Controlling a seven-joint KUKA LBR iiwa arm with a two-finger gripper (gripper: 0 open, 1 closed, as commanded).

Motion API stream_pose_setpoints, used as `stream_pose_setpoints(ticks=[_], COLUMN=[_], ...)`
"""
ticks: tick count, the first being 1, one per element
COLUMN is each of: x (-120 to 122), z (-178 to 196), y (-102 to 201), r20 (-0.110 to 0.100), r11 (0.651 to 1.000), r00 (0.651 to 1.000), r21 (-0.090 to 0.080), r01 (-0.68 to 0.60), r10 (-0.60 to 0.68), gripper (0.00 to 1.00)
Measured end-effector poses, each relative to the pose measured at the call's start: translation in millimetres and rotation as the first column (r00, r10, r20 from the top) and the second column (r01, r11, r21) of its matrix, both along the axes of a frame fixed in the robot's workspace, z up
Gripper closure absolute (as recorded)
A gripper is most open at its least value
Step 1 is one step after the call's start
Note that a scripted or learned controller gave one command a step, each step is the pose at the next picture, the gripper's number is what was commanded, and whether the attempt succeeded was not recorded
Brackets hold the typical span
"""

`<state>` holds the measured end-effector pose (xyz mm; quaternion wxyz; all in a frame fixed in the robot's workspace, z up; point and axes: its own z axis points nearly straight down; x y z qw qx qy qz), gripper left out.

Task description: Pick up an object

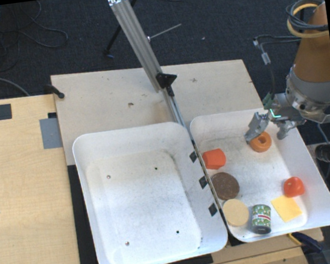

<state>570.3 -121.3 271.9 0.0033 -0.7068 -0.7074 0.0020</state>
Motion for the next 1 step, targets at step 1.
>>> stream_pose_setpoints(ticks=[1], x=[0.5], z=[2.3], y=[-1.0], r20=[0.005], r11=[1.000], r00=[1.000], r21=[-0.001], r01=[0.002], r10=[-0.002], gripper=[0.00])
